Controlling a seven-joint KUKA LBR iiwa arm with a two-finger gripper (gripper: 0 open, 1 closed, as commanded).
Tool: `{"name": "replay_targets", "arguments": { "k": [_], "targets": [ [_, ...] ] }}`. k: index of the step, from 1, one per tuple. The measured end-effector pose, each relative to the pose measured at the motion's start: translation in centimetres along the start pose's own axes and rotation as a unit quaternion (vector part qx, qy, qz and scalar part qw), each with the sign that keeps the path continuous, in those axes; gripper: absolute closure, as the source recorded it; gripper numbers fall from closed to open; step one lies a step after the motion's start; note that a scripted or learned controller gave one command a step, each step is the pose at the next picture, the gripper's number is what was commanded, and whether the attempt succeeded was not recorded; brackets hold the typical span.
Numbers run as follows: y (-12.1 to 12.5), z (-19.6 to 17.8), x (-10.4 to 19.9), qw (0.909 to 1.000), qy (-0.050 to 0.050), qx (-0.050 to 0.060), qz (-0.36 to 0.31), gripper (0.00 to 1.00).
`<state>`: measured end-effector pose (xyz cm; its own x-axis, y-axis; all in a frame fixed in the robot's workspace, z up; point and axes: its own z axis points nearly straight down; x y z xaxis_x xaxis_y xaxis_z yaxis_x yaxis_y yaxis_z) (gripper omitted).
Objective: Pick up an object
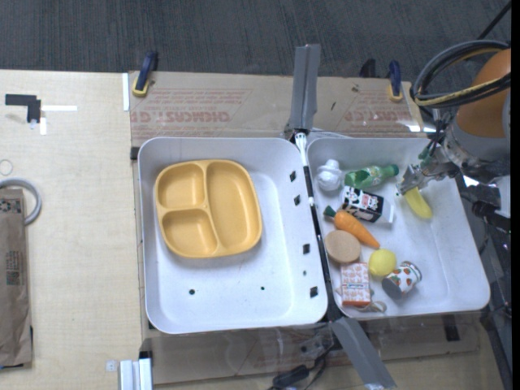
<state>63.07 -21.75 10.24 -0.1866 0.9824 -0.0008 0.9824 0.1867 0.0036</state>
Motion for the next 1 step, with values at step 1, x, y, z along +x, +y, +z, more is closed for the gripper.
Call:
{"name": "replay_targets", "arguments": {
  "k": [1],
  "targets": [
    [-2.29, -8.84, 5.61, 0.9991, 0.0, 0.002, 0.043, 1.0]
  ]
}}
